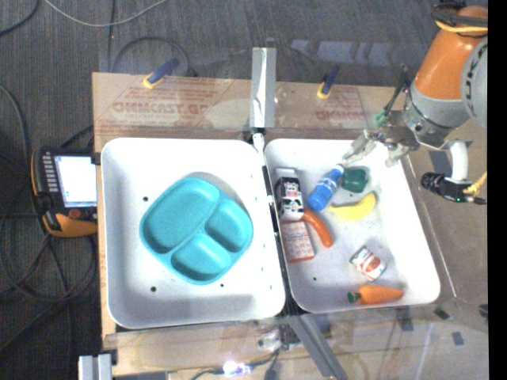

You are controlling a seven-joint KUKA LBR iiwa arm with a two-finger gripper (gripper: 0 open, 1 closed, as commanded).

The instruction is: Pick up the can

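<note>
The can (367,263) is small, red and white, and lies on its side in the right bin (420,244), toward the front right. My gripper (376,150) hangs over the bin's far right corner, well behind the can. Its fingers are spread open with nothing between them. An orange carrot (376,294) lies just in front of the can.
Also in the right bin are a banana (354,207), a blue bottle (323,189), a dark green item (356,179), a red sausage (317,228), a flat box (297,241) and a small black-and-white carton (289,196). The left bin (119,212) holds a teal divided plate (198,228).
</note>
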